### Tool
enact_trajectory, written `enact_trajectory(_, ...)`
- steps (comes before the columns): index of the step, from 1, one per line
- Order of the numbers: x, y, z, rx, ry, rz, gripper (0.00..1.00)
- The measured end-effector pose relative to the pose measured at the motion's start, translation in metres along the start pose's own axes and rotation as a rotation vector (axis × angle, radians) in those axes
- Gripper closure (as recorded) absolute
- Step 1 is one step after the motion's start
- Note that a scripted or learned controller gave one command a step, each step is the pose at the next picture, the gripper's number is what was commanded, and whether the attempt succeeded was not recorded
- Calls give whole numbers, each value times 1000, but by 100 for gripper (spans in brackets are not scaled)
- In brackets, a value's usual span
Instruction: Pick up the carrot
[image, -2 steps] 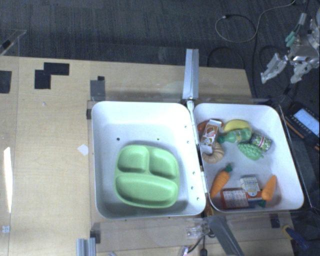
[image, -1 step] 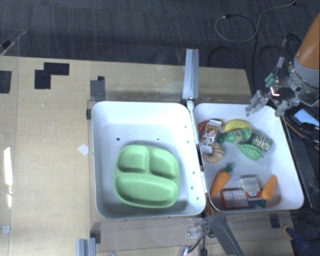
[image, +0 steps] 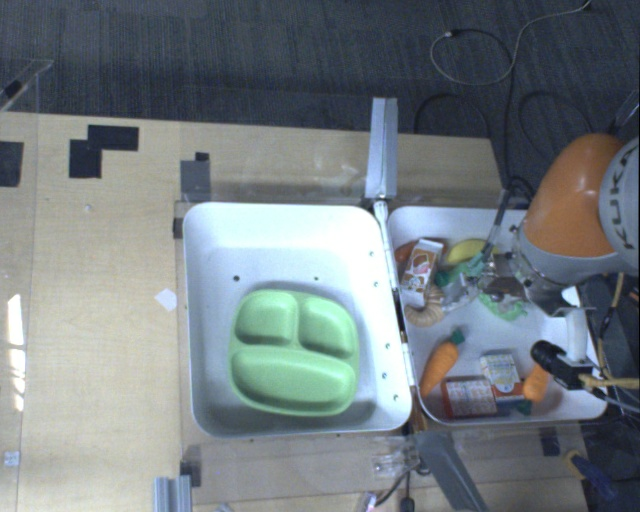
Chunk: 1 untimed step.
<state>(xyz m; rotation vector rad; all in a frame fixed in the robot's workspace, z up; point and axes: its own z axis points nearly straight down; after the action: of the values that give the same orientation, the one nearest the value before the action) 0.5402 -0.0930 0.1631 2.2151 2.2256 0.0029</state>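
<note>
1. Camera view: the carrot (image: 440, 364) lies in the right bin (image: 575, 405), near its left wall toward the front edge, beside a small box (image: 470, 397).
2. The end effector (image: 487, 278) hovers over the bin's middle among clutter; its grip state cannot be told.

Grey arm with orange band (image: 585, 205), cut off by the right edge, hides part of the right white bin (image: 500, 412). Two-finger gripper (image: 490, 275): finger state indistinct amid clutter. Small printed packets (image: 420, 265): labels too small to read.
</note>
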Motion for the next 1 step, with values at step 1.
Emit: enact_trajectory(1, -15, -49, 73, -12, -1, 31, 0)
